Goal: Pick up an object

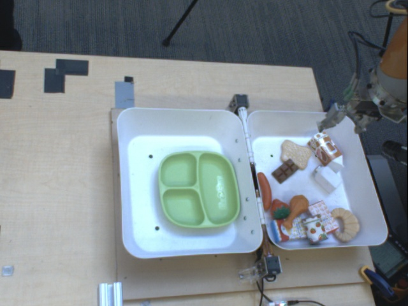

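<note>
Toy foods [310, 225] are lying untouched along the right bin's [370, 190] near edge; we are hovering our gripper [347, 115] spread open over its far rim, holding nothing, so picking is all ahead

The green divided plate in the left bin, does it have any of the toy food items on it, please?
No, the green divided plate shows three bare compartments, while the toy food lies in the right bin.

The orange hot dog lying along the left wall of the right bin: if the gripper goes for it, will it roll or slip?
The hot dog looks rounded and smooth, so it could roll or slip from a two-finger pinch. It lies close against the right bin's left wall, which probably leaves little finger room on that side. It looks like a light toy.
</note>
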You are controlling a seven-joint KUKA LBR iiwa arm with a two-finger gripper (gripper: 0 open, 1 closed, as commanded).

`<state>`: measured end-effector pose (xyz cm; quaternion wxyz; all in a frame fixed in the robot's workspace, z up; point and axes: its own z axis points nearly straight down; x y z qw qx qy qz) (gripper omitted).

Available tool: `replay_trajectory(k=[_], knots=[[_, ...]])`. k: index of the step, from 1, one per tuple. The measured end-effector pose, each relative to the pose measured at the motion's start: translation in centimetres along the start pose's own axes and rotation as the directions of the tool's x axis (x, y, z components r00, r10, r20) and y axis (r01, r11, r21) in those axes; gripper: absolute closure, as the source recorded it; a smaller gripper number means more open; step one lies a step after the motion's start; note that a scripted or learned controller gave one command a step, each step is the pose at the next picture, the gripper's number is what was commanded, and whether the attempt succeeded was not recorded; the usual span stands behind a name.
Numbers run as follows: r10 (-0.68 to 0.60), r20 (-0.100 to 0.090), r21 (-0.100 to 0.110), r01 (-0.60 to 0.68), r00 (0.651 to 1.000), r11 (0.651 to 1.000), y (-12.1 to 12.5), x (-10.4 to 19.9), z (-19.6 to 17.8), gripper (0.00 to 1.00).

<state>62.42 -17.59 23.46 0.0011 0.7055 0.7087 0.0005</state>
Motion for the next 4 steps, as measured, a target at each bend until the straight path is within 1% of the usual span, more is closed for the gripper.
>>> replay_trajectory(k=[1,2,3,4], knots=[[0.002,0.000,0.002,-0.002,1.000,1.000,-7.5,-2.7,8.8,0.00],[-0.001,0.002,-0.011,0.001,1.000,1.000,2.8,-2.5,14.5,0.00],[-0.006,0.002,-0.016,0.006,1.000,1.000,3.0,-2.4,13.3,1.00],[-0.002,-0.001,-0.003,0.002,1.000,1.000,-1.5,4.8,3.3,1.00]])
